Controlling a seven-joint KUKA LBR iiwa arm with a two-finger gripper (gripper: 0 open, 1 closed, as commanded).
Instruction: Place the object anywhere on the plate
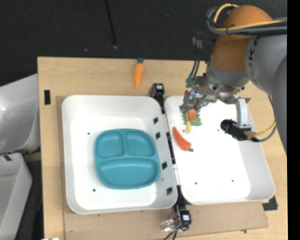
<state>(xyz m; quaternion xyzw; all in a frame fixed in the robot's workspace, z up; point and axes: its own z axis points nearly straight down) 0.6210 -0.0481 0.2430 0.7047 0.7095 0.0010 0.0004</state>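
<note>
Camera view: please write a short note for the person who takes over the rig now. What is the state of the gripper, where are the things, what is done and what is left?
Gripper: low over the upper left corner of the right bin; whether it grips anything is unclear.
Small orange and green piece: right under the gripper, in the right bin.
Red-orange toy: lies free in the right bin, near its left wall.
Carrot: on the bench, above the left bin.
Blue plate: in the left bin, nothing on it.
Done: no placing yet. Left: pick, carry, put on plate.
</note>
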